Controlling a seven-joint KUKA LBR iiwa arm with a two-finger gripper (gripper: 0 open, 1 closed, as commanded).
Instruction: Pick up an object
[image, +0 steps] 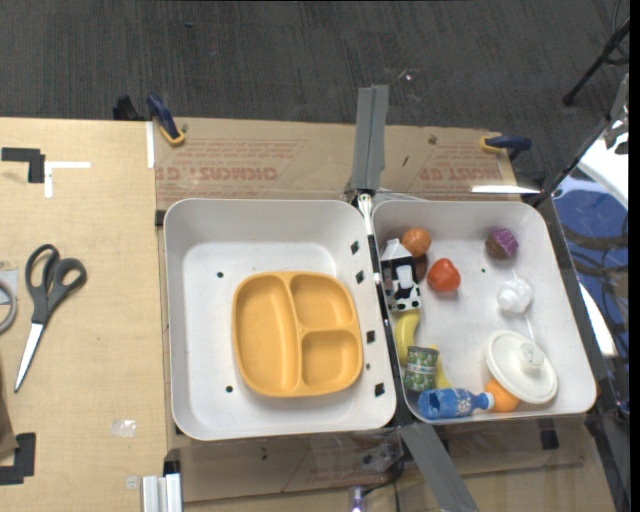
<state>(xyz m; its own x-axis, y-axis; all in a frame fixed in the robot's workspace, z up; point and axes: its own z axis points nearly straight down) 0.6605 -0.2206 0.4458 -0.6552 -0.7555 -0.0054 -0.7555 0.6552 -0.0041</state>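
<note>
Whether the tool is spread or pressed together cannot be told. The things to pick lie in the right white bin (556, 262), right of centre. Along its left wall lie a black-and-white carton (400, 280), a yellow banana (405, 335) and a green can (421, 367). A blue plastic bottle (445, 403) lies at the lower edge. An orange ball (416, 241), a red ball (443, 275) and a purple lump (502, 242) lie toward the top. A round white lidded dish (521, 366) sits lower right. The left white bin (190, 300) holds a yellow three-part plastic plate (297, 332). Black-handled scissors (45, 290) rest on the wooden counter (90, 380) at far left.
</note>
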